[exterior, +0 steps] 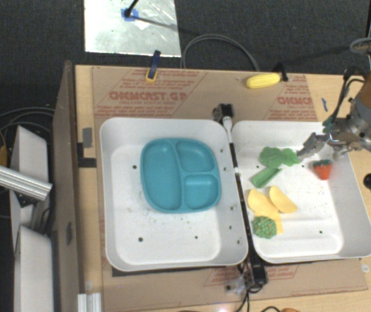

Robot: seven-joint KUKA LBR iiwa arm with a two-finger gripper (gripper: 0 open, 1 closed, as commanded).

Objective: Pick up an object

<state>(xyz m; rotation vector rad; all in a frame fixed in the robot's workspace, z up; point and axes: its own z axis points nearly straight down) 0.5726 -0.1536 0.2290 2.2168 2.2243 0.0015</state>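
Surface (172, 86): brown board bearing two shallow white bins side by side. Left bin (123, 239): one teal divided plate (179, 175), lying flat near the centre. Right bin (342, 233): green leafy toy vegetable (273, 161) toward the upper middle; two yellow pieces (270, 201) below it; small green-and-yellow piece (264, 227) just beneath those; small red-orange piece (322, 169) toward the right wall. Tool (317, 143): above the right bin's upper right, just beside the red-orange piece and near the leafy vegetable; grip state cannot be told, nothing visibly grasped. Yellow item (262, 80): on the board behind the bins.
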